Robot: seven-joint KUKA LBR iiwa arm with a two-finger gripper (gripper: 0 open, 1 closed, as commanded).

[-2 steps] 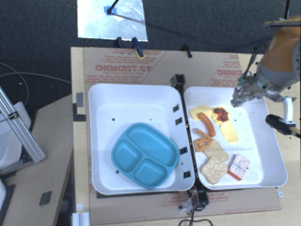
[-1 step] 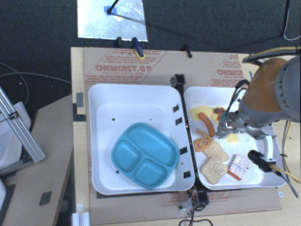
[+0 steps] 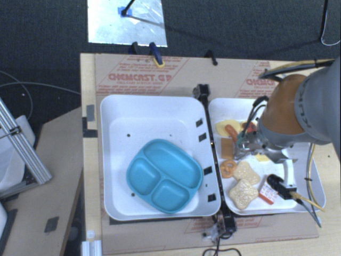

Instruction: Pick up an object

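The grey arm (image 3: 314,108) comes in from the right edge of the frame and bends down over the right bin (image 3: 221,111), with its gripper (image 3: 242,144) low in the middle of that bin. The wrist hides the tip, so it cannot be told whether the tool is wide or narrow, and nothing is seen held. Just left of the gripper lies a brown slab (image 3: 227,149), with a reddish sausage (image 3: 230,128) above it and a small pretzel (image 3: 228,168) below. Two pale crackers (image 3: 243,185) sit toward the lower edge, a red-and-white piece (image 3: 266,195) beside them. The left bin (image 3: 149,116) holds a blue divided plate (image 3: 164,175).
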